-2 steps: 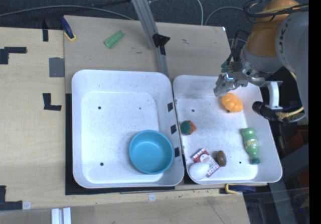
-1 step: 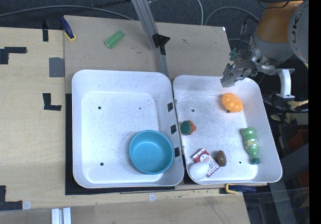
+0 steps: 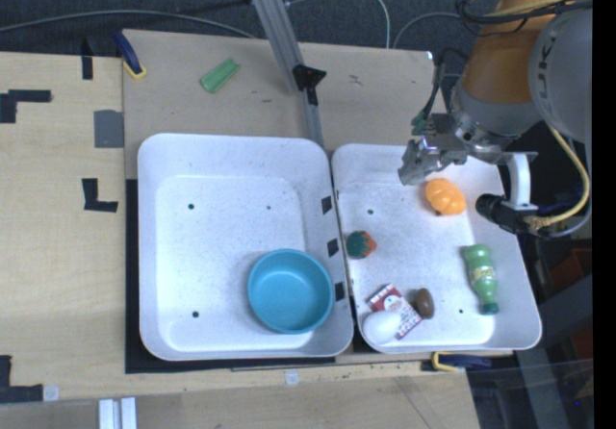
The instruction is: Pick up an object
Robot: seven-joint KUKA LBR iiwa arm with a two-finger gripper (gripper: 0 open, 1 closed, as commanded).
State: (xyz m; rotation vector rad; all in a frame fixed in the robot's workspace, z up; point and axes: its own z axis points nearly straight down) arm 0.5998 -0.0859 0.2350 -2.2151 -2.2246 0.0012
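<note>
My gripper (image 3: 420, 167) hangs over the back of the right bin (image 3: 510, 321), close to its far rim. Just to its right and slightly nearer lies an orange fruit-shaped object (image 3: 444, 196). A green bottle (image 3: 480, 277) lies by the bin's right wall. A small green and red ball (image 3: 361, 244) sits near the left wall. At the front are a red and white packet (image 3: 389, 301), a white egg-like object (image 3: 381, 326) and a small brown object (image 3: 423, 303). Nothing shows between the fingers.
The left bin (image 3: 192, 225) holds a blue bowl (image 3: 289, 290) at its front right. A grey pole (image 3: 279, 23) slants over the bench behind the bins. A green block (image 3: 219, 75) lies on the bench at the back left. Cables run behind the right bin.
</note>
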